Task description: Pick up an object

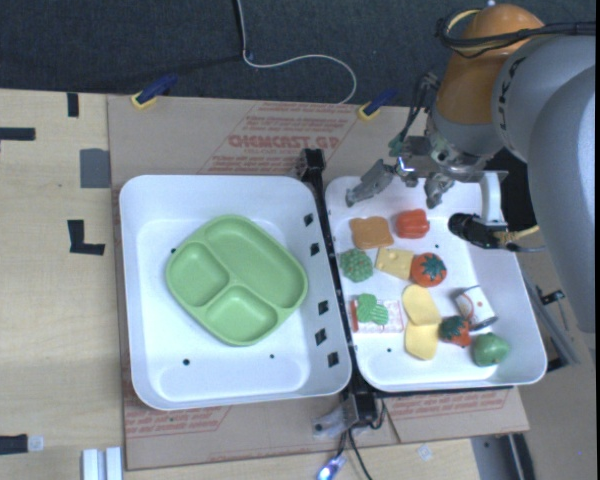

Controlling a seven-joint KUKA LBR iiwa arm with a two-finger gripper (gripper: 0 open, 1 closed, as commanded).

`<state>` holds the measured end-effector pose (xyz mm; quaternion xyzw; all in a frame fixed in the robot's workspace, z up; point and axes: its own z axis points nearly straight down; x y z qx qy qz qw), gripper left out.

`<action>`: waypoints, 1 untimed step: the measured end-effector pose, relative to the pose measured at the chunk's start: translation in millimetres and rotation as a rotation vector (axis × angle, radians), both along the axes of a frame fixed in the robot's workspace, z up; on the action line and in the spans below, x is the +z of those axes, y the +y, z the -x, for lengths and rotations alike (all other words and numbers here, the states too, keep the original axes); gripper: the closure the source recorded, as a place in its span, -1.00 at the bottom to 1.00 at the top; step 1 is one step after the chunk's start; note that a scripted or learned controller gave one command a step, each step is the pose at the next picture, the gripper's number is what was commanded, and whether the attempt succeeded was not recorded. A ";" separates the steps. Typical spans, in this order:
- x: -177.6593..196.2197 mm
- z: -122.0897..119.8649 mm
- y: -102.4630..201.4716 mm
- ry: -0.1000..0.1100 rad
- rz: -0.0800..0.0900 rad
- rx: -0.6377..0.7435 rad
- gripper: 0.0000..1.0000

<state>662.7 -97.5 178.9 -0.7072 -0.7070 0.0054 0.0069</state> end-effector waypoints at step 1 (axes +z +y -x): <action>8.5 -2.7 0.2 -0.013 0.002 0.003 -1.00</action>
